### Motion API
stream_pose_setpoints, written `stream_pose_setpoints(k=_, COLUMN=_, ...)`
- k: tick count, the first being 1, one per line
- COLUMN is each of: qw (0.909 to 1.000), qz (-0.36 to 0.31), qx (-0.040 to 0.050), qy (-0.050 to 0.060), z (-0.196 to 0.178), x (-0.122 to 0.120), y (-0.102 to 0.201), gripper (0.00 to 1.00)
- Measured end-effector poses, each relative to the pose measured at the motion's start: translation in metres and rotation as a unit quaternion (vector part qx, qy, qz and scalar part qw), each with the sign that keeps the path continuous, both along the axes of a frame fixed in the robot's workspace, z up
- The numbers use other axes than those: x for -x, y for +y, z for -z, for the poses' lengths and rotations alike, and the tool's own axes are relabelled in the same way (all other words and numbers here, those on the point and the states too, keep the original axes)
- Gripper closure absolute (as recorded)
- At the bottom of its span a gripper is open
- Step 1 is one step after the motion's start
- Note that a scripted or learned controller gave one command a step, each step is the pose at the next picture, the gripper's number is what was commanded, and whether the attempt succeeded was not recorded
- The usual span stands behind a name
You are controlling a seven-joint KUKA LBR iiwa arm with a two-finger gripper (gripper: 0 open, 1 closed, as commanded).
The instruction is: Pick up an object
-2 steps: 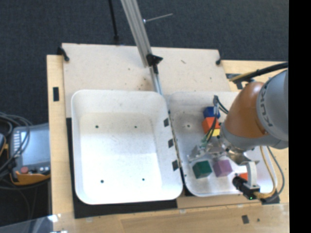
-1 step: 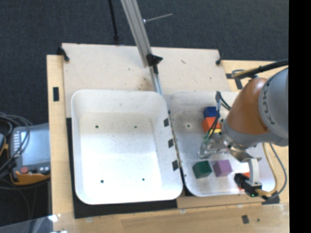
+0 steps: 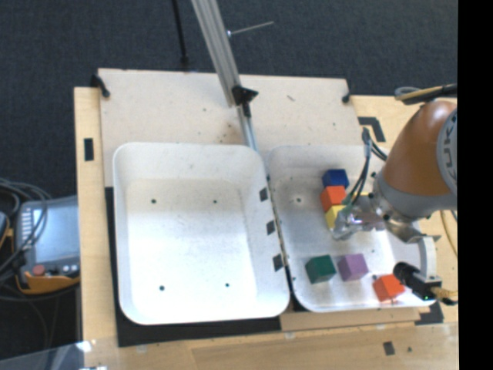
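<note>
Several small blocks lie in the right bin point(image 3: 296, 177): a blue block point(image 3: 335, 178) at the back, an orange block point(image 3: 332, 196) just in front of it, and a yellow block point(image 3: 334, 216) below that. A green block point(image 3: 320, 269) and a purple block point(image 3: 353, 267) sit side by side near the front, and a second orange block point(image 3: 387, 287) lies at the front right. My gripper point(image 3: 344, 227) hangs low over the bin, right beside the yellow block and partly covering it. Whether anything sits between its fingers is hidden.
The left bin point(image 3: 192, 230) stands beside the right one, with a thin divider between them. A slanted metal pole point(image 3: 219, 45) rises from the back of the bench. The arm's orange wrist band point(image 3: 420, 156) overhangs the right bin's right side.
</note>
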State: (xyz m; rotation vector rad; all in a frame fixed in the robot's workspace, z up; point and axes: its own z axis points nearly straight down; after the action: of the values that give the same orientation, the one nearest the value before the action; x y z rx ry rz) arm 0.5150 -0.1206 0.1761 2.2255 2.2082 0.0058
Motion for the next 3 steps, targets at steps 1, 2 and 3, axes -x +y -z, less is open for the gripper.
stream_pose_setpoints(k=1, qw=1.0, qz=-0.005, qx=0.0, qy=0.0, z=-0.054, x=-0.002, y=-0.001, gripper=1.0)
stream_pose_setpoints(k=2, qw=1.0, qz=-0.008, qx=-0.0014, qy=0.002, z=-0.066, x=-0.021, y=0.046, gripper=1.0)
stream_pose_setpoints(k=3, qw=1.0, qz=-0.007, qx=-0.0009, qy=0.003, z=-0.055, x=-0.045, y=0.089, gripper=1.0)
